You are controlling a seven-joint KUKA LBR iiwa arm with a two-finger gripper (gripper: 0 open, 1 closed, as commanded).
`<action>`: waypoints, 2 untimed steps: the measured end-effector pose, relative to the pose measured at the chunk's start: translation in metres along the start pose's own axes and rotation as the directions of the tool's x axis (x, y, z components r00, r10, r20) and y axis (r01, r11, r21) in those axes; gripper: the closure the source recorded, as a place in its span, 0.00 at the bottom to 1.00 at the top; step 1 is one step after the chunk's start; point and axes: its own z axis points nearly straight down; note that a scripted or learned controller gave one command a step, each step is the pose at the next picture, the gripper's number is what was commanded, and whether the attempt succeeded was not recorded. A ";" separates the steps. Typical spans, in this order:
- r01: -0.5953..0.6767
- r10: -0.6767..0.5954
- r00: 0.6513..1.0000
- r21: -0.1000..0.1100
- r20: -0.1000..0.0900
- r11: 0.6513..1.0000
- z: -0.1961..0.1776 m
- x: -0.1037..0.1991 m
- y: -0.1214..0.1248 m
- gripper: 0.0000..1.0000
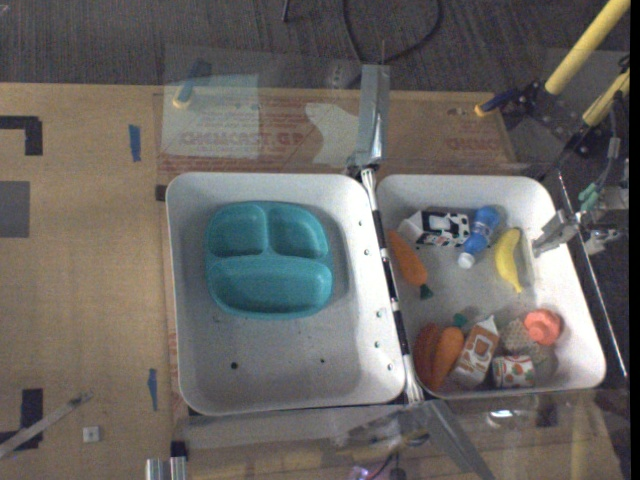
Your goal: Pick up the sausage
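Note:
The sausage [427, 352] is a short reddish-brown piece lying near the front left corner of the right bin [580, 298]. It rests against a carrot [448, 356] on its right. My gripper [556, 235] is at the right bin's far right rim, just right of a yellow banana [510, 258]. It is well away from the sausage, and nothing shows between its tips.
The right bin also holds a second carrot [407, 258], a cow-patterned carton [441, 228], a blue bottle [480, 231], a juice carton [479, 353], a can [512, 371] and a pink piece [543, 325]. A teal divided plate [268, 258] lies in the left bin [300, 378].

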 end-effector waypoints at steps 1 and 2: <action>0.000 0.000 1.000 -0.003 0.002 1.000 -0.010 -0.001 0.001 1.00; -0.001 0.001 1.000 -0.003 0.002 1.000 -0.010 -0.001 0.001 0.00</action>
